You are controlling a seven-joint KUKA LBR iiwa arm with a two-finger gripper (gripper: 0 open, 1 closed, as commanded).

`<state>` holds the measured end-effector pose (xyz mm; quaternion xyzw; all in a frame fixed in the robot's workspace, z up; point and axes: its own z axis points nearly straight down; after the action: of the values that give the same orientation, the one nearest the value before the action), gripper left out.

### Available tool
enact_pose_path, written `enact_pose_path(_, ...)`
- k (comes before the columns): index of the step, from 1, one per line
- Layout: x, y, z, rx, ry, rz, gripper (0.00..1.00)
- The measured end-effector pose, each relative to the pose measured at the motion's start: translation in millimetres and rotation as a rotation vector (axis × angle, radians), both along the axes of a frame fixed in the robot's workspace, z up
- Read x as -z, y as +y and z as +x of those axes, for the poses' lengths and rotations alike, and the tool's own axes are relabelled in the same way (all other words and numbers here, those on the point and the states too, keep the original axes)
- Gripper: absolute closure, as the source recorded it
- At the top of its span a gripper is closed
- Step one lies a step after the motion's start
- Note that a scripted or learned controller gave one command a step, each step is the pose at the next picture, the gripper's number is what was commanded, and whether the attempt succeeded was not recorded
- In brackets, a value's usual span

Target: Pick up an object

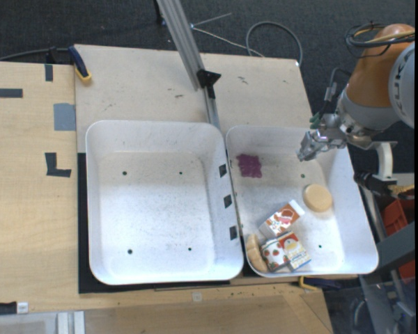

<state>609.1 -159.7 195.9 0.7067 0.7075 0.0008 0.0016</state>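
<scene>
Several small objects lay in the right bin [348,207], any of which might have served for the pick. A purple, rough-edged lump [249,165] sat near the bin's far-left part, well apart from the rest. A round tan disc [318,198] rested toward the right wall, about midway along it. Just left of and nearer than the disc lay a small red-and-white carton [281,220], tilted on a diagonal, and touching it on the near side was a second carton [287,251] with red, white and a strip of blue. A brown, curved piece [254,251] lay against the near-left corner, beside that second carton.

The gripper [308,149] hung over the far-right part of the same bin, above bare floor between the purple lump and the disc, and nothing could be seen between its tips. Whether the claw was spread or pressed together could not be told from this angle. Above it the arm [376,82] showed its orange band and grey casing, reaching in from the right.

The left bin [153,134] stood just beside the right one, their rims meeting. Both rested on a pale wooden bench [139,82], where a slanted metal pole [184,37] ran down toward the bins' shared edge.
</scene>
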Motion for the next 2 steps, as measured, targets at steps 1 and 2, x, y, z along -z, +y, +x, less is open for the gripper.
enact_pose_path(1,-59.7,-7.9,4.1,0.000,-0.002,-0.001,1.00)
enact_pose_path(2,-68.4,-7.6,4.5,0.000,0.003,0.001,1.00)
